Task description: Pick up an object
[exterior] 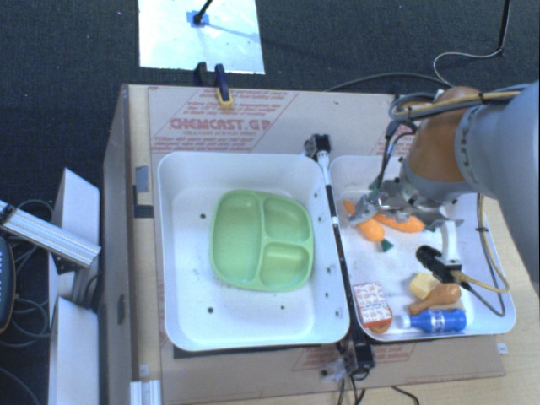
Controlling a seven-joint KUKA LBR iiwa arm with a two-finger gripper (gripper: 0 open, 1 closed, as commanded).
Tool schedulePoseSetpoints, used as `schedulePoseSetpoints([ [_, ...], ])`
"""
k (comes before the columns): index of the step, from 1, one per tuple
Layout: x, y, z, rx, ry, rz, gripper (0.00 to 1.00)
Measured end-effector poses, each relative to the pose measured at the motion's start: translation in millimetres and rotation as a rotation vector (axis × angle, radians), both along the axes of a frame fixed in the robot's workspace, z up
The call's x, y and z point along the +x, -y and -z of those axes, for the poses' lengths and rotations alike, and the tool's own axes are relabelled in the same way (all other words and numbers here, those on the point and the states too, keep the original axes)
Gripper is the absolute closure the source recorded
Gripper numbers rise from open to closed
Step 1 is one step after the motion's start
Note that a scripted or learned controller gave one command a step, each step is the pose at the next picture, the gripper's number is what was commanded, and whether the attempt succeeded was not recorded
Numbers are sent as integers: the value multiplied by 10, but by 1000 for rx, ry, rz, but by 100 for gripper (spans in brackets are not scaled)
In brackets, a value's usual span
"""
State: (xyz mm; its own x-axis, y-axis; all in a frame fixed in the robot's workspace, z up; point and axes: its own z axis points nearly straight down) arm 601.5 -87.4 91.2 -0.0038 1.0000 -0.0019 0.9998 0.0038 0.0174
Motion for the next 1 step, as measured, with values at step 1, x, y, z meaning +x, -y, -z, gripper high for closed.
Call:
schedulePoseSetpoints([
  [1,68,12,5,2,-2,-2,0],
])
